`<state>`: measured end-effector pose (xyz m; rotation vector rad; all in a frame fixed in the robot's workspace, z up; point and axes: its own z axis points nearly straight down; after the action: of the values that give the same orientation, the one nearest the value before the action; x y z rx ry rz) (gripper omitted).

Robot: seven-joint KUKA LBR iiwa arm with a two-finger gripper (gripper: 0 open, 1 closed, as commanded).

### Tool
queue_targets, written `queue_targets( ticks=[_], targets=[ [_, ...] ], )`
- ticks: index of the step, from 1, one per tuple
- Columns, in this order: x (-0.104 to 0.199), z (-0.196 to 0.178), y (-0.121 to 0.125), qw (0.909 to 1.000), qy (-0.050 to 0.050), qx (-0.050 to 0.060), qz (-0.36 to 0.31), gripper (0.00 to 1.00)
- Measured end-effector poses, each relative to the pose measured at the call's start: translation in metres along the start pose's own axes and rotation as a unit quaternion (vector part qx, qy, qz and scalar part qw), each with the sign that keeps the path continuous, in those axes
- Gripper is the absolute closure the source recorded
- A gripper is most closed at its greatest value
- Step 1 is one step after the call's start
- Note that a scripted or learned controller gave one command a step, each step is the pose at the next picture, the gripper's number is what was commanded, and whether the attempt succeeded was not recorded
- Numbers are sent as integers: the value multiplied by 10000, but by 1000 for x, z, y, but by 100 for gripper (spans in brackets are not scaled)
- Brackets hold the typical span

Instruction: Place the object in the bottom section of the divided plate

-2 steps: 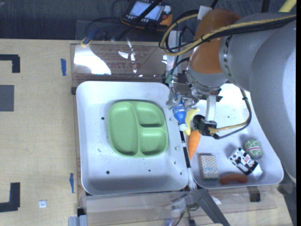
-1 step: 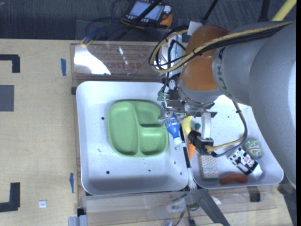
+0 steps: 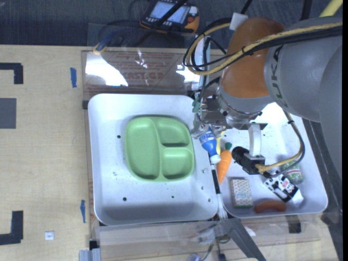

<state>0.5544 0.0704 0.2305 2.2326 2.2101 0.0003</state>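
Camera view: the claw (image 3: 209, 128) is seen over a blue object (image 3: 209, 144) beside the green divided plate (image 3: 159, 147), its grip state not discernible.

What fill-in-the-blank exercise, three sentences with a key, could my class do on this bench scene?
1. The light green divided plastic plate lies in the ___ white bin.
2. The plate has ___ sections.
3. The orange toy carrot lies in the ___ bin.

Missing words: left; three; right
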Motion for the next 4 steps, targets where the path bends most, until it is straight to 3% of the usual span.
queue_targets(
  ticks=[1, 2, 3, 4],
  targets=[
    [7, 23, 17, 9999, 0, -2, 169, 100],
    [33, -70, 12, 9990, -2, -2, -438, 100],
    [-56, -84, -53, 9973, -1, 23, 740, 100],
    [-14, 1, -37, 9916, -1, 18, 1293, 100]
  ],
)
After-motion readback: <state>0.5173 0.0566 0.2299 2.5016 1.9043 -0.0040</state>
